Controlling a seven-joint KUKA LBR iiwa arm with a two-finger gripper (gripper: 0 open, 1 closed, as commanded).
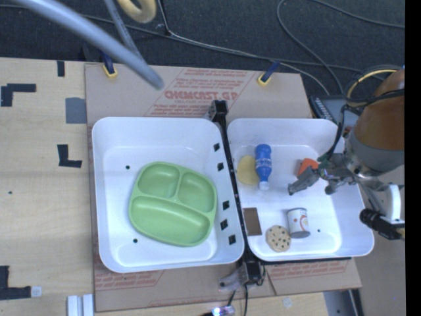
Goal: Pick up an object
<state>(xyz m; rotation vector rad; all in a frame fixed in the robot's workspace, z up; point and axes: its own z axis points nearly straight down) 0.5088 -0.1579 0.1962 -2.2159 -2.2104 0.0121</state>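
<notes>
Gripper over the right bin, nothing between its spread fingers.

The grey two-finger gripper (314,182) hangs splayed just beside a small orange object (307,166); below it stands a small white can (298,222), leftward a blue plastic bottle (262,164), a round chocolate-chip cookie (278,238).

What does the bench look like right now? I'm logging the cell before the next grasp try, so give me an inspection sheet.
Surface: cardboard sheet on a wooden bench, bearing two white bins.
Job's things: right bin holds a blue bottle, yellow piece, orange item, small can, cookie, brown block.
Clutter: green divided plate in the left bin.
Grippers: gripper low over the right bin, beside the orange item.
Cables: black cables across the dark floor.
Surroundings: grey pole, black tape marks.
</notes>
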